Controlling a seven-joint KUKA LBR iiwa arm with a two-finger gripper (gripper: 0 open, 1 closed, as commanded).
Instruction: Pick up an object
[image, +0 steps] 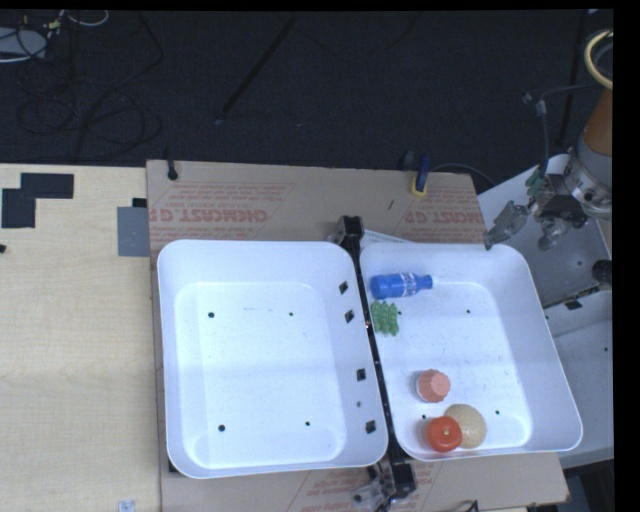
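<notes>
- Gripper (528, 215) is hovering off the far right corner of the right bin (535, 300), outside its rim, over the grey bench edge. We are reading two fingers splayed apart with nothing between them, so we are logging it as open and empty.
- We are seeing the arm (600, 120) entering from the upper right, orange band above the wrist.
- We are finding four candidates in the right bin: a blue bottle (400, 285), a green cluster (385, 318), a pink disc (433, 385), and an orange ball (444, 434) touching a tan ball (467, 424).
- We are noting the left bin (180, 350) alongside.
- Key relation: every object is lying left of and nearer the camera than the gripper. The bottle is the closest, sitting by the divider at the far end of the bin, well apart from the fingers.
- We are reading the bottle's long axis as running roughly left-right, cap toward the gripper side, slightly tilted.
- We are judging that a grasp on it wants the fingers closing across that axis, after travel leftward over the rim and down.
- Risk we are flagging: the bottle could roll against the divider.
</notes>
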